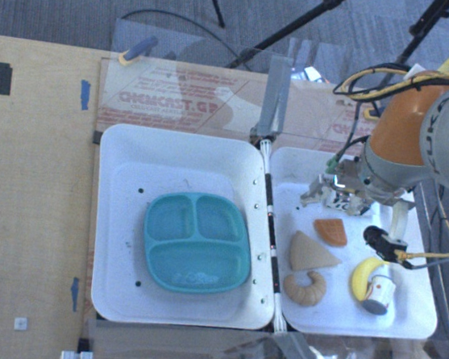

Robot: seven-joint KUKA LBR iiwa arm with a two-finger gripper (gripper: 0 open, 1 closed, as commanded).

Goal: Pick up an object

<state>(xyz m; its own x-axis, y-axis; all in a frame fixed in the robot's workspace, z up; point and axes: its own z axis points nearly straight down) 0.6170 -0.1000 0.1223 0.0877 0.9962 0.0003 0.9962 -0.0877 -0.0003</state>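
My gripper (337, 198) hangs over the right bin (418, 320), just above the orange wedge (331, 231). Whether it is open or holding anything, I cannot tell. 1 teal tray (197, 242) lies in the left bin (116, 202).

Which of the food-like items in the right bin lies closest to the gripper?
The flat orange wedge-shaped piece, just below the gripper; the tan cone, brown curled croissant and yellow banana lie farther down.
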